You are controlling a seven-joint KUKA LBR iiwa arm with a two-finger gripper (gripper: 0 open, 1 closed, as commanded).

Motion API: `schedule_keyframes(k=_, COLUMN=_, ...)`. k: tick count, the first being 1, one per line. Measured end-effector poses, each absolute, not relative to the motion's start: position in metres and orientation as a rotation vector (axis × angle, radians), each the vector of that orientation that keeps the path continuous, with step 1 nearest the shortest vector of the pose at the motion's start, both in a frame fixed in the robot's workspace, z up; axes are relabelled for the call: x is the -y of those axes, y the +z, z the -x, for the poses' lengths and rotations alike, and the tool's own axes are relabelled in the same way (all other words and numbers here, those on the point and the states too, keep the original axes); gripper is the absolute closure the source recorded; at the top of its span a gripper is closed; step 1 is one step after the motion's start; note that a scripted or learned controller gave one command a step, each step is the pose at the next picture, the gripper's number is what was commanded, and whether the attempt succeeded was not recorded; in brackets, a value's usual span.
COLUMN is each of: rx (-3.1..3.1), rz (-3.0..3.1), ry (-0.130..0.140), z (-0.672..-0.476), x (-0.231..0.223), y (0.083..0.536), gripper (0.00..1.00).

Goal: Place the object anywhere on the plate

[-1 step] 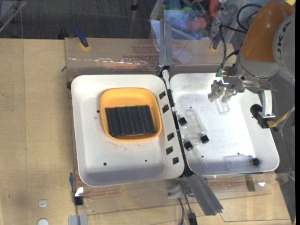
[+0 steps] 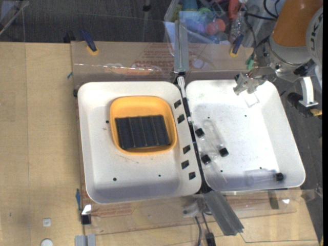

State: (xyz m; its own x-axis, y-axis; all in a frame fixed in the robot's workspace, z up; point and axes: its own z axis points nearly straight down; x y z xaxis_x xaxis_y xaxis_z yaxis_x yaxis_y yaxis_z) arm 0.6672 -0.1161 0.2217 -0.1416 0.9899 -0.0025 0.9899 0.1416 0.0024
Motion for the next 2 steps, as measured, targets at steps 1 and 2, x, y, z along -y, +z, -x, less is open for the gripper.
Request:
schedule_keyframes(k=1, rx=-2.480, rz=-1.921, ry=0.001, z=-0.668, x=0.121, y=0.254, gripper=1.00)
schedule_keyframes(k=2, rx=-2.655, rz=-1.669, ry=0.002, z=-0.668, x=0.137, y=0.286, gripper=1.00)
